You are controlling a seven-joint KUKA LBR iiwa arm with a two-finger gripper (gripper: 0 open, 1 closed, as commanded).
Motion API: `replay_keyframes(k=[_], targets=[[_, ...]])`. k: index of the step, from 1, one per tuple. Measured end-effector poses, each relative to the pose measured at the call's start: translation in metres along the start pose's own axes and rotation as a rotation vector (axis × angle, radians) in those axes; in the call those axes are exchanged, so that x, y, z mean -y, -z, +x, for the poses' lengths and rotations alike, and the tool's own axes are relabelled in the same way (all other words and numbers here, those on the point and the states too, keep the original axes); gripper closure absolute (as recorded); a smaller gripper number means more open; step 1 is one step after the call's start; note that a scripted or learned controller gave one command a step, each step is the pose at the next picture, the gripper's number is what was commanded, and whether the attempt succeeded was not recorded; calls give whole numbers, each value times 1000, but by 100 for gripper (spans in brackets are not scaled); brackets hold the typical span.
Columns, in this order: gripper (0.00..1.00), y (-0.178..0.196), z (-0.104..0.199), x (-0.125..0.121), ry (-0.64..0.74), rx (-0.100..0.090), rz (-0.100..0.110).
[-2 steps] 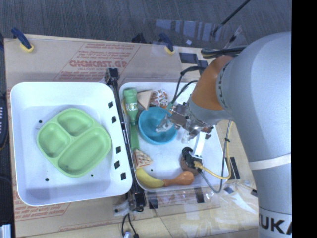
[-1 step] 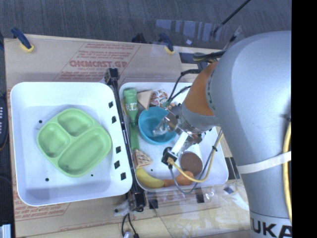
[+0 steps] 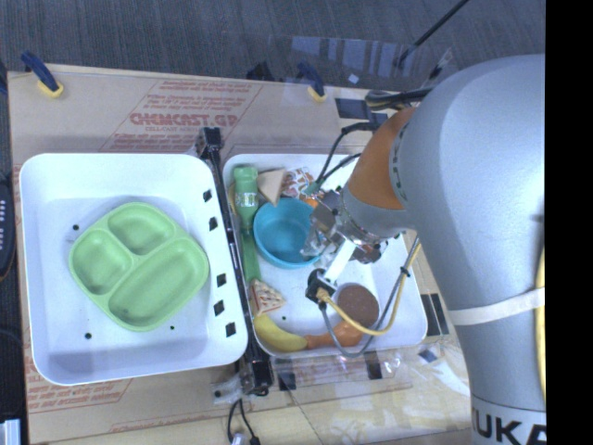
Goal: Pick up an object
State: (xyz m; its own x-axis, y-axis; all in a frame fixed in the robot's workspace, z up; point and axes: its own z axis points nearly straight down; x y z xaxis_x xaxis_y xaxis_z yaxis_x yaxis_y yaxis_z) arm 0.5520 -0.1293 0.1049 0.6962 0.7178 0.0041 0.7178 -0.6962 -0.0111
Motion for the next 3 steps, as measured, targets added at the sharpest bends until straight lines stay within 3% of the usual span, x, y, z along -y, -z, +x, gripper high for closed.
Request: replay_keyframes(k=[1, 2, 3], targets=[[0, -4, -2, 2, 1, 7, 7], [0, -14, -1, 9, -418, 4, -4], [0, -15, 44, -3, -455, 7, 2]])
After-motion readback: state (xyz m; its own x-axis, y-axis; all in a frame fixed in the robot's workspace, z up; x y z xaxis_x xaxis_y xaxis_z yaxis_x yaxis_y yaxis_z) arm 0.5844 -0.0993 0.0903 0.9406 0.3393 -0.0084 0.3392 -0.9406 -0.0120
